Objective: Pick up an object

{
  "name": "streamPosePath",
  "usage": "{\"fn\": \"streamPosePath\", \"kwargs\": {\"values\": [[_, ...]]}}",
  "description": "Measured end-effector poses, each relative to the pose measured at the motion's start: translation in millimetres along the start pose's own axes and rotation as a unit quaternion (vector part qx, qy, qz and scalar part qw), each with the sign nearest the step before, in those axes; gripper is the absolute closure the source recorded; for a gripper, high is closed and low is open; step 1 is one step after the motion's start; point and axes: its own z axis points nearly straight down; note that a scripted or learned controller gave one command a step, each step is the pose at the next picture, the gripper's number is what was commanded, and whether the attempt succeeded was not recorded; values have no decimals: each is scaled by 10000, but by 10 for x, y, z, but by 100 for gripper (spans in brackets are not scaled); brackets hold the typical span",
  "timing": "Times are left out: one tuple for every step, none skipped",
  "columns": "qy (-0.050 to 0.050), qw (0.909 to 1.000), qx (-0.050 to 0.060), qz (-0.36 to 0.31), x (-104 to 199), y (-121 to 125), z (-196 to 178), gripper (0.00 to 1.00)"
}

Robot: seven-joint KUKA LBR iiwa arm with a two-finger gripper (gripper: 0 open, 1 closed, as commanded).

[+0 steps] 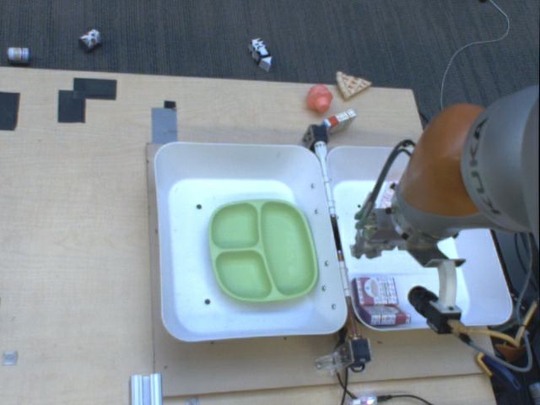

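Carton (376, 300), red and white, lies at the near edge of the right bin (481, 306). Above that bin hangs the pincer (371, 236); whether it is open or closed cannot be told. A green tray (262, 251) sits in the left bin (181, 251).

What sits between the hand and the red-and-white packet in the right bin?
Nothing visible. The hand hangs in the right bin, just above the red-and-white packet, which lies at the bin's near edge with bare white floor between them.
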Motion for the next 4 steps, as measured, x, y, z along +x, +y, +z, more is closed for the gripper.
{"fn": "streamPosePath", "kwargs": {"values": [[-15, 10000, 4, 9, -806, -55, 10, 100], [-2, 10000, -1, -1, -37, -52, -474, 100], [-11, 10000, 8, -2, -262, 1085, -12, 100], [-5, 10000, 10, 10, -39, 180, -89, 100]]}}
